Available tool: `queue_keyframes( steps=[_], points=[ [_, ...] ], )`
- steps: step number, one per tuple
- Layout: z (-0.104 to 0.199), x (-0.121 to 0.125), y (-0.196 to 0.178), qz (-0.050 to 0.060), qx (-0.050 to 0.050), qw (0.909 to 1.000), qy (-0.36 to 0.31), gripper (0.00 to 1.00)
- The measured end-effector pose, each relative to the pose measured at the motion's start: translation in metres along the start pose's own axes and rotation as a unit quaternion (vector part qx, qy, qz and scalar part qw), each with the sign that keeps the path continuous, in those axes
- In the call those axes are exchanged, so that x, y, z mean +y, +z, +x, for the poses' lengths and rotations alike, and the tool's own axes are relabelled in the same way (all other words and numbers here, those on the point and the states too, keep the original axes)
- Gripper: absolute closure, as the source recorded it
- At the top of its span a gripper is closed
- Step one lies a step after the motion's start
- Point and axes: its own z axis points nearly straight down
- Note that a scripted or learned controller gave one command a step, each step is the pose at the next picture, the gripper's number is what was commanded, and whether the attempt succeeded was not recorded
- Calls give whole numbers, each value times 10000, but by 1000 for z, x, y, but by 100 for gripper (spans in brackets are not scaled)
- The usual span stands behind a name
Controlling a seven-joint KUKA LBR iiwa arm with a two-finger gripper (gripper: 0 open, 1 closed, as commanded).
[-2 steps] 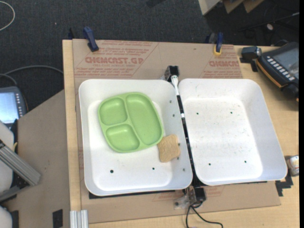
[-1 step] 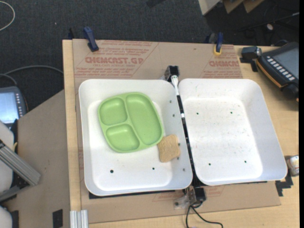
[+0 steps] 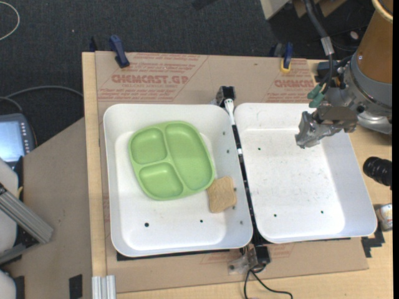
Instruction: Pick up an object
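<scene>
We see the gripper (image 3: 307, 139) hanging over the upper right part of the right bin (image 3: 299, 223), near that bin's far rim; whether its claw is released or clenched we cannot tell from this slant. Nothing shows beneath it but the bin's speckled white floor.

The things to pick lie in the left bin (image 3: 124, 223). A green divided plate (image 3: 171, 161) with three compartments sits in that bin's middle, tilted a little against the bin's sides. A tan sponge (image 3: 221, 195) lies just at the plate's lower right corner, touching or nearly touching it, and close to the bin's right wall. The bare floor along the left bin's near edge and its left side leaves open room; the sponge is hemmed between plate and wall.

The two bins meet along a dark seam running down the middle, where their rims touch. Both rest on a brown cardboard sheet (image 3: 156, 73) printed with red lettering, held at its far edge by a blue clamp (image 3: 118, 50) and a yellow clamp (image 3: 287, 61). Dark carpet (image 3: 124, 11) lies beyond the bench.
</scene>
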Motion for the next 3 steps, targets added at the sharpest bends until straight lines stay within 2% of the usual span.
queue_keyframes(
  steps=[1,2,3],
  points=[
    [80,2,80,-25,-10,10000,14,100],
    [81,2,-52,-163,0,9999,49,100],
    [37,1,112,7,-30,10000,93,100]
  ],
)
